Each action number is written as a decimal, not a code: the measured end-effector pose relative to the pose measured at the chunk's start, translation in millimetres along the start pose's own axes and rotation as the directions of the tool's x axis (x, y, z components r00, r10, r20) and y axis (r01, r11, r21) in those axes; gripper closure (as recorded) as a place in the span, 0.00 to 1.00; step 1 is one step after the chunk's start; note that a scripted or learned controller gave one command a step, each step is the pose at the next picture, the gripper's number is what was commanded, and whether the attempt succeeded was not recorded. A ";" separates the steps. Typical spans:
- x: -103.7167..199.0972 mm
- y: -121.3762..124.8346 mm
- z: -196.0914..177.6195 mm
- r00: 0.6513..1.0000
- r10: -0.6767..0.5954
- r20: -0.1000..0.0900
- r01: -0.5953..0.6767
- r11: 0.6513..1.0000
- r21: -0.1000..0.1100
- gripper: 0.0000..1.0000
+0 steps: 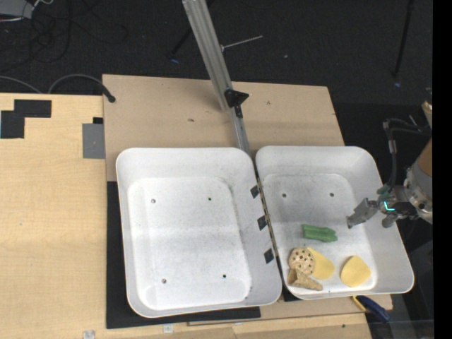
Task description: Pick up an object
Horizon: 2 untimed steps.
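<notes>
Trouble waits near your right bin's [311, 162] right wall: the tool [374, 216], spread wide and holding nothing, could bump it or miss the green piece [319, 233].

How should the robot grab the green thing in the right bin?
The green piece is long and thin, lying flat and almost sideways across the right bin. Probably best to come straight down from above and pinch it across its narrow middle, one finger on the far side and one on the near side. It lies apart from the yellow pieces and the cookie, so there looks to be room.
</notes>
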State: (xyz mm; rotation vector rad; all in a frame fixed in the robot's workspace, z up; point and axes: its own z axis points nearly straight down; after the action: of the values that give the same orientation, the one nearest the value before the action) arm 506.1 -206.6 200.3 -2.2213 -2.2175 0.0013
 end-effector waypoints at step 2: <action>11.1 -0.1 103.3 1.000 0.000 -0.002 0.000 1.000 0.006 0.00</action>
State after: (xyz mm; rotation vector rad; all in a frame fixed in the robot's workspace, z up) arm 505.7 -195.3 97.0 -2.2169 -2.2140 0.0053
